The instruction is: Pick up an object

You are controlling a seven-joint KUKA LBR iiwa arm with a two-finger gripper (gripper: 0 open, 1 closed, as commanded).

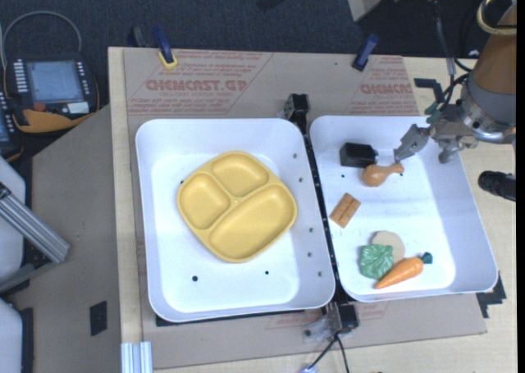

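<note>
My gripper (427, 147) hangs over the far right part of the right bin (459, 224), its two fingers spread open with nothing between them. Its left finger (408, 143) points down toward a brown toy drumstick (380, 173), which lies just below and left of it. A black block (358, 154) sits beside the drumstick on its left. Farther toward the front lie a tan wafer (344, 210), a green leaf piece (376, 261) partly over a beige disc (389, 241), and an orange carrot (402, 271).
The left bin (164, 158) holds a yellow divided plate (238, 205). A black clamp (297, 106) sits at the far end of the gap between the two bins. The grey arm with its orange band (496, 68) comes in from the upper right.
</note>
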